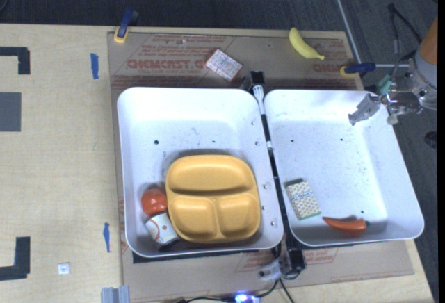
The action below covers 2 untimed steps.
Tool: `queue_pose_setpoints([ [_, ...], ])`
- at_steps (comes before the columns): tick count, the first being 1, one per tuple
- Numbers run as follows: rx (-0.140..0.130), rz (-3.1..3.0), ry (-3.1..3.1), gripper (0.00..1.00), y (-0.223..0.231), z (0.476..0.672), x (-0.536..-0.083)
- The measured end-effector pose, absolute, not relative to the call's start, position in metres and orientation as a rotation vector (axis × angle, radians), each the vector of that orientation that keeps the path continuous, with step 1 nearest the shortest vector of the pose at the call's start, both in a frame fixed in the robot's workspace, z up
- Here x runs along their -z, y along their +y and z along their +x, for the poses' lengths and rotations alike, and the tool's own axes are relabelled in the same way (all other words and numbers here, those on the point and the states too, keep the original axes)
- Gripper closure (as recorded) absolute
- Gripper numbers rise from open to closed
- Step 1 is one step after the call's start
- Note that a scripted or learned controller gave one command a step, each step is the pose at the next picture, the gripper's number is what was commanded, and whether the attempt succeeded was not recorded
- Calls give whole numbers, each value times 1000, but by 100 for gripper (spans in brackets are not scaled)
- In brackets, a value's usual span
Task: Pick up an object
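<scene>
At the far right corner of the right bin [410,215] the claw [372,105] hangs above the white floor, its light metal fingers [361,112] pointing down and leftward; nothing lies between them, and whether they stand apart or together cannot be told at this scale. Candidate objects all sit nearer the camera than the claw. A speckled pad [303,198] lies flat on the bin floor, down and to the left of the claw, and an orange pepper [345,224] rests against the near wall, almost straight below the claw as seen from above. Further left, across the divider, the left bin [132,114] holds a yellow compartment tray [212,196] with a small orange ball [154,201] and a white cup [160,228] touching its left side. Beyond the bins, behind the claw, a banana [305,44] and a patterned packet [222,64] lie on the cardboard.

Judged from this layout, the reach has not yet begun. A sound pick would travel toward the near wall, set the fingers across the pepper's short axis, and descend squarely; the wall close behind it leaves little room, so the pad may be the easier target.

Only the wrist [424,79] enters from the right edge, angled down into the bin.
</scene>
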<state>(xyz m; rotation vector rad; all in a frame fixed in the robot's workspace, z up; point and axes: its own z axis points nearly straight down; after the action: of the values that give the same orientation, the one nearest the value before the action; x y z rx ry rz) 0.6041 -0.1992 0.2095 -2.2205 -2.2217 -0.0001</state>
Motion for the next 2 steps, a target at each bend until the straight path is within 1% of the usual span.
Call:
queue_pose_setpoints([
  [1,3,-2221,-2227,0,-175,668,-86],
  [2,0,-2218,-2222,0,-131,667,-85],
])
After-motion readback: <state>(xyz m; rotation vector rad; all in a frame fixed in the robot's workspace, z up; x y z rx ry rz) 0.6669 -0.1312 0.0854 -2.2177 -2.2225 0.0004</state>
